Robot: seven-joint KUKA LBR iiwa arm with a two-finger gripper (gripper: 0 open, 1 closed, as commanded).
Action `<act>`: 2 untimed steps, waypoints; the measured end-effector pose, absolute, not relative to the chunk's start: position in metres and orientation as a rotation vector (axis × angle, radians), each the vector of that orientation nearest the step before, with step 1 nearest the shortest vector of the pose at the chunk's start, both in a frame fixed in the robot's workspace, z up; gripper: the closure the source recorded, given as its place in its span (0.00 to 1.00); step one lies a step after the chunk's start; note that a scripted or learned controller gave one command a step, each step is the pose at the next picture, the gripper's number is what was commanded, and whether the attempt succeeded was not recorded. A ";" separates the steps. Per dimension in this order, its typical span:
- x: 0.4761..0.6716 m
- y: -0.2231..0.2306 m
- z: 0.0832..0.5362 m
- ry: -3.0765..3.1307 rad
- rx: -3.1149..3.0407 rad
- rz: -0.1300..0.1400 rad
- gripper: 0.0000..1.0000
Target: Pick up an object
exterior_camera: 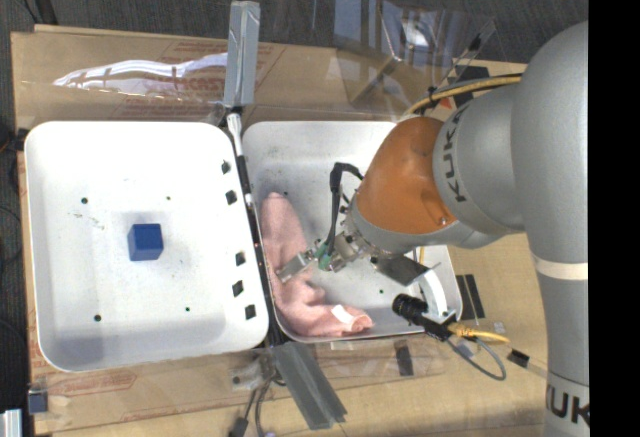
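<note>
We see the claw (300,265) low in the right-hand white plastic bin (300,150), over a soft, crumpled pink cloth (290,270) at frame centre; whether it grips, we cannot tell. A small blue cube (146,241) sits in the left bin (60,155).

You see the tool (300,265) low over the pink cloth (290,270) in the right bin (300,140); a blue cube (146,241) sits in the left bin (60,165).

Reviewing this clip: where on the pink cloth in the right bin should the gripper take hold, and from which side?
Judging by its pose, grip the pink cloth at the bunched fold near its middle, coming straight down from above. It lies limp and flat along the right bin wall, so a side approach seems blocked. The gripper is already over it.
</note>
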State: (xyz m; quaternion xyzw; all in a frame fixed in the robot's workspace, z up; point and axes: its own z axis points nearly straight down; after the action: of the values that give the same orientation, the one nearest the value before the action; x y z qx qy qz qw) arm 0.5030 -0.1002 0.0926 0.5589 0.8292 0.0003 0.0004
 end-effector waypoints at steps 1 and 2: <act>0.585 -0.110 0.096 2.194 2.250 -0.002 0.00; 0.656 -0.112 0.092 2.212 2.232 0.001 0.00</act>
State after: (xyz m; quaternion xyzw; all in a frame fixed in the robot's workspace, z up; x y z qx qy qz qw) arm 0.6565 -0.1125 0.0924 0.7103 0.7039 0.0002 -0.0001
